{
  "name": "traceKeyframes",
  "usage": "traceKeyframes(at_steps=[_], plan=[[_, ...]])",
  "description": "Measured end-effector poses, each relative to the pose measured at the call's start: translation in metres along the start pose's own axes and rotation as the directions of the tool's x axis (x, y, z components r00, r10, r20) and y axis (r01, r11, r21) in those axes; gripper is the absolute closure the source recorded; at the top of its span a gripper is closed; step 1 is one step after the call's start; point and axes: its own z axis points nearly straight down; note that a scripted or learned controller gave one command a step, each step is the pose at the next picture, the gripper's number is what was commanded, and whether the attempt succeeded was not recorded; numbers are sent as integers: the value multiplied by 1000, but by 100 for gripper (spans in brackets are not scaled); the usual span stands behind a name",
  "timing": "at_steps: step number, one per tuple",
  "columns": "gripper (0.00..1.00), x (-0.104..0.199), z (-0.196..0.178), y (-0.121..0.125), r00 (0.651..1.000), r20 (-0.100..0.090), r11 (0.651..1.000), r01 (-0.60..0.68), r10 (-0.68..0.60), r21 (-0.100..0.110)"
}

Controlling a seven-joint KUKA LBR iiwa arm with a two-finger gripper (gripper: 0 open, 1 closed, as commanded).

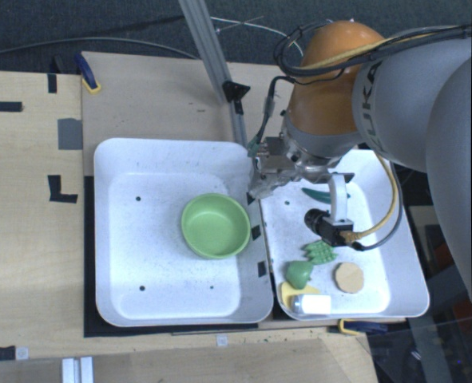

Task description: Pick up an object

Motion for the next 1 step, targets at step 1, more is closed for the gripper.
traceKeyframes(at_steps=[1], plan=[[100, 49, 22, -28, 1000, 1, 1000, 0, 0, 2]])
